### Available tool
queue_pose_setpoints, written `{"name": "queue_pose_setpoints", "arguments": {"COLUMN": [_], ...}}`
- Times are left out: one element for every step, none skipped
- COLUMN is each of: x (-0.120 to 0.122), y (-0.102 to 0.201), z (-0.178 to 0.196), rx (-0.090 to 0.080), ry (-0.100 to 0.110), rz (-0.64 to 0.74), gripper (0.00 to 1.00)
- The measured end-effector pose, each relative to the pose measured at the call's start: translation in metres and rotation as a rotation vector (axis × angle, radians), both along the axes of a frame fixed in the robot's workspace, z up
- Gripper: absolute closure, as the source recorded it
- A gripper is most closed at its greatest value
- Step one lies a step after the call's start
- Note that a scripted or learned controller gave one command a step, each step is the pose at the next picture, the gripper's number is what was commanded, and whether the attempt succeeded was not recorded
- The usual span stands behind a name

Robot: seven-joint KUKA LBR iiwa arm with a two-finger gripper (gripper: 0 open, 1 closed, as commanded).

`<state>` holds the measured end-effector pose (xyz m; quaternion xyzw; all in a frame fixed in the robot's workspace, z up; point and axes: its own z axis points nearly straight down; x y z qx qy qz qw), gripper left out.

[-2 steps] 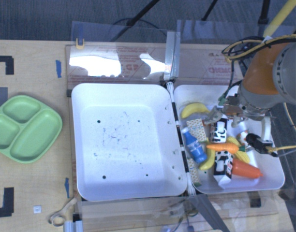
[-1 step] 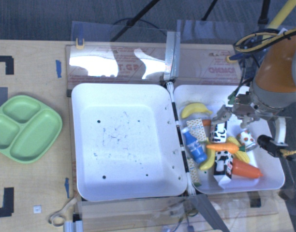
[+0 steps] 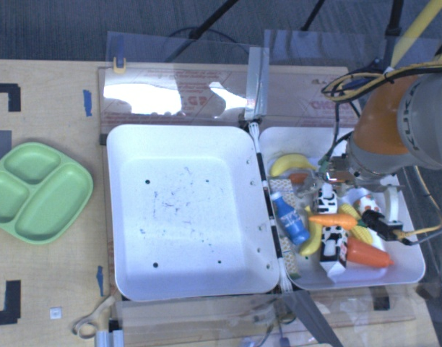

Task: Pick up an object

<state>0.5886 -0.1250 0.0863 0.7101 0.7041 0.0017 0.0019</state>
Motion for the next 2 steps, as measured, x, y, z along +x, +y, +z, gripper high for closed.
{"name": "queue_pose_setpoints", "arguments": {"x": [0.001, 0.006], "y": [-0.001, 0.035], "z": [0.011, 0.104], "rx": [0.000, 0.000], "ry": [-0.003, 0.004], "rz": [-0.002, 0.143], "gripper": [1.00, 1.00]}}
